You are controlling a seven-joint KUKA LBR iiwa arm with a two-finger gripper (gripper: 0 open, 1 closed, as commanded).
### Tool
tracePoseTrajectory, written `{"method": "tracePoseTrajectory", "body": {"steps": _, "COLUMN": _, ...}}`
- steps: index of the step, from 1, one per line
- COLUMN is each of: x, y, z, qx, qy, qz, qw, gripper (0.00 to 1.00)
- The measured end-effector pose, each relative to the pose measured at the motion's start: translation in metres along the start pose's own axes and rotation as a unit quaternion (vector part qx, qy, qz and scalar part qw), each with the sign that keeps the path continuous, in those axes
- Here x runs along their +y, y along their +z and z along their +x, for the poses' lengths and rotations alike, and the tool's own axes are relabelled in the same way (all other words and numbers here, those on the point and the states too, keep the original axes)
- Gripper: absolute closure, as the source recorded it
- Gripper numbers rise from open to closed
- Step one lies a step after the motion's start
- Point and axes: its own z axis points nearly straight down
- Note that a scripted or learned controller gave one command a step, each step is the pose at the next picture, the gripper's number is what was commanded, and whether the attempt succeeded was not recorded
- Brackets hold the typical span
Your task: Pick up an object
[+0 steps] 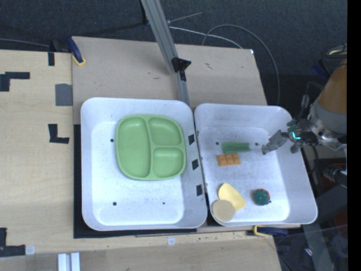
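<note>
In the right white bin [293, 205], a green stick [235, 147] lies left-right; the fingers [282, 143] spread, grasping nothing.

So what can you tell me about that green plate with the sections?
The pale green plastic-looking plate is a rounded square with three compartments: one long on the left, two smaller on the right. It lies flat in the left white bin, toward its far side. Nothing sits in it, and only the bin floor touches it.

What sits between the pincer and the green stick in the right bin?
Nothing visible. The pincer hangs over the right bin, just right of the green stick, with bare bin floor between them; the orange waffle lies below that line.
</note>
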Motion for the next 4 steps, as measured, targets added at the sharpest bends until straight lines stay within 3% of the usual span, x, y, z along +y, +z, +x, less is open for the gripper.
{"method": "tracePoseTrajectory", "body": {"steps": 1, "x": 0.002, "y": 0.064, "z": 0.001, "qx": 0.0, "qy": 0.0, "qz": 0.003, "qw": 1.0, "gripper": 0.0}}
{"method": "tracePoseTrajectory", "body": {"steps": 2, "x": 0.003, "y": 0.109, "z": 0.001, "qx": -0.001, "qy": 0.0, "qz": -0.001, "qw": 1.0, "gripper": 0.0}}
{"method": "tracePoseTrajectory", "body": {"steps": 3, "x": 0.003, "y": 0.098, "z": 0.002, "qx": -0.001, "qy": 0.0, "qz": 0.0, "qw": 1.0, "gripper": 1.0}}
{"method": "tracePoseTrajectory", "body": {"steps": 4, "x": 0.0, "y": 0.054, "z": 0.008, "qx": 0.0, "qy": 0.0, "qz": -0.002, "qw": 1.0, "gripper": 1.0}}
